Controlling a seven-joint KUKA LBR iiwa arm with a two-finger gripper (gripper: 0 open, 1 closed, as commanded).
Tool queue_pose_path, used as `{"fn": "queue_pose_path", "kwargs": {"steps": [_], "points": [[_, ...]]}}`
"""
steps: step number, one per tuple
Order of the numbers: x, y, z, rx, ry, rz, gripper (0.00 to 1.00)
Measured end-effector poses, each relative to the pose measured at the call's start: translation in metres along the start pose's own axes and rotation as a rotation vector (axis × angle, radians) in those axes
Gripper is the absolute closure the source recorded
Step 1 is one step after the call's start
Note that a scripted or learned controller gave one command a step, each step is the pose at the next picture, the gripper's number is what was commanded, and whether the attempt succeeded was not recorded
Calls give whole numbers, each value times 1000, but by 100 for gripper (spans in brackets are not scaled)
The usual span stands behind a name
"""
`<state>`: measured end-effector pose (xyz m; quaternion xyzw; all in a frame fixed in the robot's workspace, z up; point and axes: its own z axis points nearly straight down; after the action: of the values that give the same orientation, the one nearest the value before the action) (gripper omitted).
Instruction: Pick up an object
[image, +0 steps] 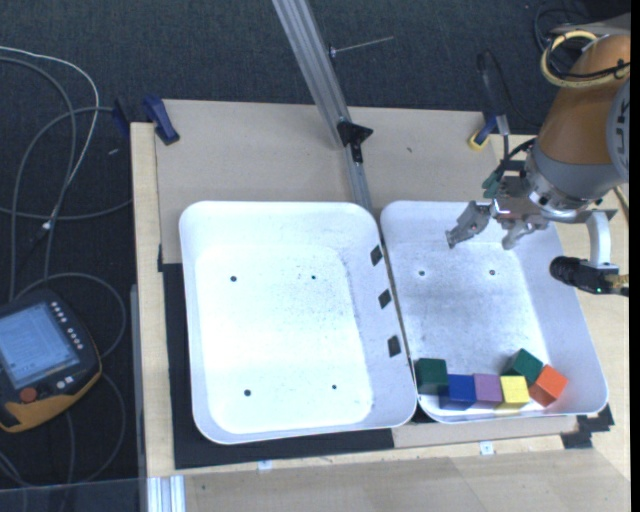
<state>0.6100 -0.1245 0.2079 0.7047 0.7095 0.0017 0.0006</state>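
So I'm hanging over the far end of the right bin, gripper spread apart with nothing between the fingers, haven't gone for anything yet. The blocks sit in a row along the near wall: green, blue, purple, yellow, orange. Next I'd guess: swing toward that row, then drop. Left bin has no blocks.

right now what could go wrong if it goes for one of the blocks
The blocks, from the dark green block to the orange block, sit packed in a row against the right bin's near wall, so the open tool may lack room for its fingers, nudge neighbours, or hit the rim.
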Motion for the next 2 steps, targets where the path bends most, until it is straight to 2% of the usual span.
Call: {"fn": "queue_pose_path", "kwargs": {"steps": [1,2], "points": [[-26,38,-37,-5,-4,5,0],[7,58,14,8,1,3,0]]}}
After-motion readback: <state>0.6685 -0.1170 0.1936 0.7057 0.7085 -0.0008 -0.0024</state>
